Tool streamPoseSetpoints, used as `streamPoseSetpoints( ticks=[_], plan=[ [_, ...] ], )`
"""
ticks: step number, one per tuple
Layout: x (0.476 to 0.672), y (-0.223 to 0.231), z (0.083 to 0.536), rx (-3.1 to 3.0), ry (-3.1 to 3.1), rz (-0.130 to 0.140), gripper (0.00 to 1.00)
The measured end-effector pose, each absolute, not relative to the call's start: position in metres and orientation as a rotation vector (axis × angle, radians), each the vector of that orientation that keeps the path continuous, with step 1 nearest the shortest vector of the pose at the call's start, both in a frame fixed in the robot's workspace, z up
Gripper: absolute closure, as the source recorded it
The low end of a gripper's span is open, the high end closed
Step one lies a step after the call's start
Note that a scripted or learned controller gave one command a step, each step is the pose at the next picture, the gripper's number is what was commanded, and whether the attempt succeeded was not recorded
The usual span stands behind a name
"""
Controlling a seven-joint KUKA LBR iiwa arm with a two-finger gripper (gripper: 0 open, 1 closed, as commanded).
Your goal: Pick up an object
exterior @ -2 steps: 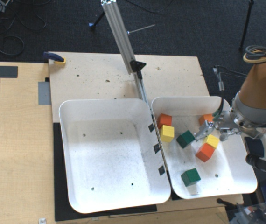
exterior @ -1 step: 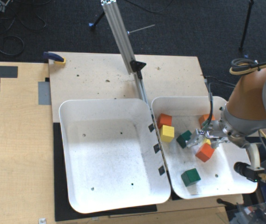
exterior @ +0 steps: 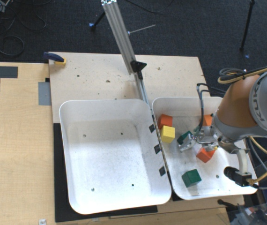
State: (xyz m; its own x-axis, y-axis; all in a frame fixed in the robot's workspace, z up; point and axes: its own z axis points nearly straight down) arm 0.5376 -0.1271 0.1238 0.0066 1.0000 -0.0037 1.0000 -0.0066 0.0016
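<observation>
Gripper [exterior: 189, 142] work is going on low in the right bin [exterior: 218, 184], with the arm [exterior: 239, 109] reaching in from the right side and its metal tip down among the blocks. From where I stand I cannot tell how the gripper is set, because the tip is small and glinting and sits right against a dark green piece [exterior: 185, 137]. Nothing looks lifted; every block seems to rest on the bin floor.

To do this pick well, I reckon the tip wants to be centred over a single block with room on both sides. The green block [exterior: 191, 177] near the front stands well apart from the rest and looks the easiest target. The orange-red block [exterior: 205, 154] just under the wrist is tilted on a corner, so a squeeze there could slip. The orange block [exterior: 166, 121] and yellow block [exterior: 168, 134] touch each other hard by the divider, which leaves little space on that side.

Counting: two white bins; the left bin [exterior: 77, 121] with no blocks in it. In the right one, two green pieces, one yellow, one orange, one orange-red, plus another orange block [exterior: 208, 120] half hidden behind the arm
</observation>
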Motion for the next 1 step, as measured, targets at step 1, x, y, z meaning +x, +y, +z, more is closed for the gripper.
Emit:
streamPoseSetpoints(
  ticks=[1],
  plan=[
    [0.5378, -0.1279, 0.1358, 2.237, 2.202, 0.001, 1.0]
  ],
)
